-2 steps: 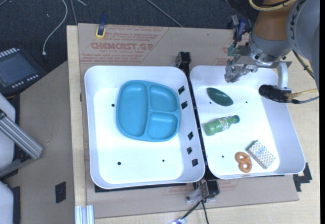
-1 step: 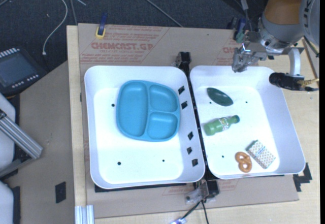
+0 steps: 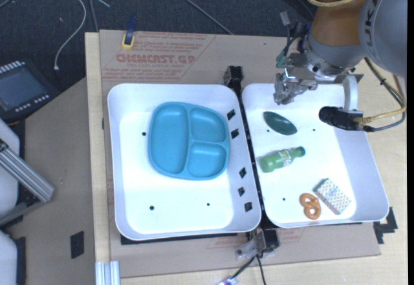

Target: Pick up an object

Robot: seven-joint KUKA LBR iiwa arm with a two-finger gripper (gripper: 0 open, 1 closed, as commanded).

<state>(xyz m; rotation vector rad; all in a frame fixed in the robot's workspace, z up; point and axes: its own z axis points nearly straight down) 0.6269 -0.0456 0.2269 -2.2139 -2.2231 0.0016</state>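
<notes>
The claw (image 3: 284, 97) hangs over the far end of the right bin (image 3: 369, 167), just above a dark green leaf-shaped piece (image 3: 281, 123); whether it is spread or pressed together I cannot tell, and nothing shows between its tips. Nearer the camera in that bin lie a green bottle (image 3: 281, 159), a pretzel (image 3: 310, 205) and a small patterned packet (image 3: 334, 195) beside it. The left bin (image 3: 126, 148) holds a blue divided plate (image 3: 188, 140).

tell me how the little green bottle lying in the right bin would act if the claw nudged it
The green bottle lies on its side on the smooth floor of the right bin, so it would probably roll. It looks small and plastic, so likely light. Its rounded body may slip from a loose pinch.
</notes>
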